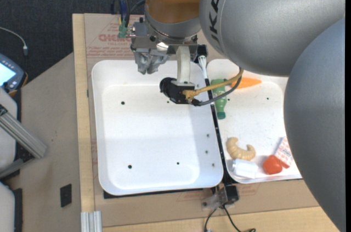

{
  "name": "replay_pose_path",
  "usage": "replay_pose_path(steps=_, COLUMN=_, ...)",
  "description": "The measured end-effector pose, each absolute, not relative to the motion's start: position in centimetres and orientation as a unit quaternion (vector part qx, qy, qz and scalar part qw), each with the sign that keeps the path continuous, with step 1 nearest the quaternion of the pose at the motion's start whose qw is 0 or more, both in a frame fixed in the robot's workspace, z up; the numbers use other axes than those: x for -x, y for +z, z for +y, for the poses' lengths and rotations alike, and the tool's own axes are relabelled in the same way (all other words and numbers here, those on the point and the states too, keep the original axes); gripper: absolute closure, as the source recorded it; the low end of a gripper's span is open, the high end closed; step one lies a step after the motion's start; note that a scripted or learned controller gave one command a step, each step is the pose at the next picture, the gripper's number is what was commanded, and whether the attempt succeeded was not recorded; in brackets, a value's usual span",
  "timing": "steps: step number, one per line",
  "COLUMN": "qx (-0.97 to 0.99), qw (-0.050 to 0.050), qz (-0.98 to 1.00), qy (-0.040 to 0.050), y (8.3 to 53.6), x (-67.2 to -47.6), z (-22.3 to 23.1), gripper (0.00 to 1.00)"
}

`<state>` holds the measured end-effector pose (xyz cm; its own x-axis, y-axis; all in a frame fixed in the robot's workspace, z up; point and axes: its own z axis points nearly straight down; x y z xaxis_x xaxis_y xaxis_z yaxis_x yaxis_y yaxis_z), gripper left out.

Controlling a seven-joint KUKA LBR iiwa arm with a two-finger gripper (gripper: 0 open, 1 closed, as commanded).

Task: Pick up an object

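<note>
Camera view: the gripper hangs over the left bin's far edge, nothing visibly in it. Pickable things, a green bottle and red block, lie untouched in the right bin, so picking remains.

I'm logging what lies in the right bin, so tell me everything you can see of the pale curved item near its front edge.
The pale curved item is cream or light tan, bent like a crescent or a cashew, with a lumpy, segmented surface that looks like soft plastic or foam. It lies flat on the floor of the right bin, near the front, its ends pointing up the picture. A white block sits just in front of it, close or touching; a red piece lies to its right, apart.
</note>
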<state>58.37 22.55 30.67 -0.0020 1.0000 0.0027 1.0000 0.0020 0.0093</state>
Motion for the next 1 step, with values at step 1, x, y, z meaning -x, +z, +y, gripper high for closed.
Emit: replay_pose_path(steps=1, qx=-0.707, qw=0.0, qz=0.707, qy=0.0002, y=7.93, x=-56.08, z=22.48, gripper=1.0)
